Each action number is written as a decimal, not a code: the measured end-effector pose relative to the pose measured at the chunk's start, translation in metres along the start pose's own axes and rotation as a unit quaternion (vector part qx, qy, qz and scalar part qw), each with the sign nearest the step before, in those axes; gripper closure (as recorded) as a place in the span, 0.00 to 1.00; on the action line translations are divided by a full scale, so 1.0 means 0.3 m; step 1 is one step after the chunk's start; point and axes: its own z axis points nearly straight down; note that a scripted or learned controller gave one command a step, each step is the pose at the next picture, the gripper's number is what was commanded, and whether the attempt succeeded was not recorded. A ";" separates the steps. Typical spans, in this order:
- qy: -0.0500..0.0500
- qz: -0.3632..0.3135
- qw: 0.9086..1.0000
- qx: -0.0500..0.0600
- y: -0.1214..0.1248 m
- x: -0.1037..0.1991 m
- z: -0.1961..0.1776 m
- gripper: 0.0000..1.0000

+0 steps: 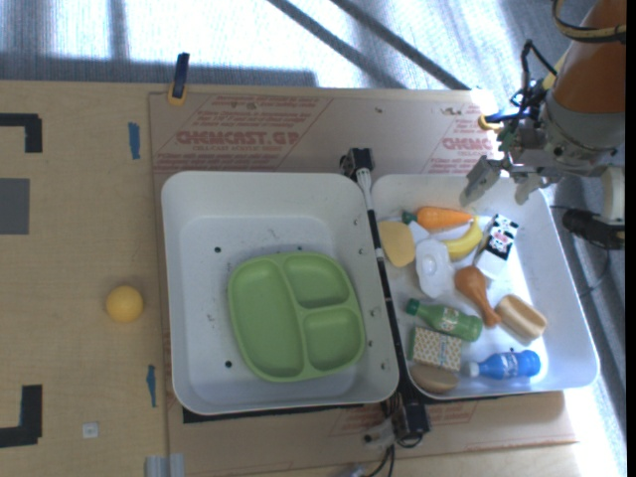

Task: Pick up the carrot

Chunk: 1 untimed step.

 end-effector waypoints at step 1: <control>0.002 -0.013 1.000 0.007 0.074 0.003 0.348 0.00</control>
